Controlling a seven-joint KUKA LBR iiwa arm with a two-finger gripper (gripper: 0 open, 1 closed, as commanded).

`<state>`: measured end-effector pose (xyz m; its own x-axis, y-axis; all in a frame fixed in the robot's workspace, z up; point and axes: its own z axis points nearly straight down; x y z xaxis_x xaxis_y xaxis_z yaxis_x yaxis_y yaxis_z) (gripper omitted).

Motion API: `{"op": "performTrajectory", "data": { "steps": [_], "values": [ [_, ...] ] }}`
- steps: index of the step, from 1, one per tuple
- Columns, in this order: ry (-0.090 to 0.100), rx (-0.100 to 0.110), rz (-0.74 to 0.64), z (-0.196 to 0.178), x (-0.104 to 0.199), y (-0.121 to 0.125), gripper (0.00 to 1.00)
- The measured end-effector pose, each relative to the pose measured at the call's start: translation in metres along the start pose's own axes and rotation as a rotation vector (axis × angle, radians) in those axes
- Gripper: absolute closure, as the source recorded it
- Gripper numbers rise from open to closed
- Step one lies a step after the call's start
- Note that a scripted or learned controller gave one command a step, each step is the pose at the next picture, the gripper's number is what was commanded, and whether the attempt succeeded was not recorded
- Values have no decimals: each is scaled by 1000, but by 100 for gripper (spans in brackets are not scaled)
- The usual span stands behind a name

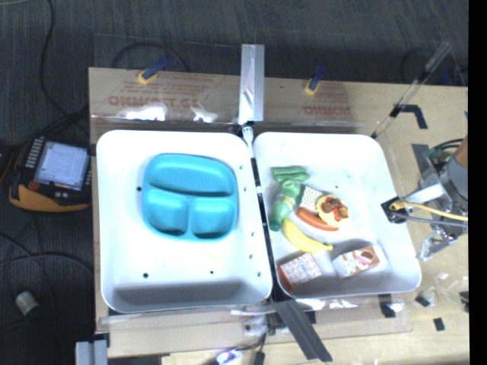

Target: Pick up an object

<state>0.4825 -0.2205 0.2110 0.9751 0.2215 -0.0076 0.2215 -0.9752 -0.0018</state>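
Gripper [436,243] is hanging over the bench's right edge, just outside the right bin [380,158], and honestly I can't tell if it's spread or pressed together. The toy food sits in that bin, toward the bench's middle. I'd go for the yellow banana [306,239]. It looks like light, stiff plastic, probably a bit slick, so pinch across its thick middle. The little carton [356,261] nearby is boxier, maybe easier.

Bright, even overhead light; left bin [122,280] and right bin [380,173] nearly blown-out; faint soft shadows; mild overall blur
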Motion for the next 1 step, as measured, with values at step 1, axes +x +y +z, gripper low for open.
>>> {"op": "performTrajectory", "data": {
  "steps": [1],
  "values": [
    [2,-2,23,-104,-1,4,0]
  ]
}}
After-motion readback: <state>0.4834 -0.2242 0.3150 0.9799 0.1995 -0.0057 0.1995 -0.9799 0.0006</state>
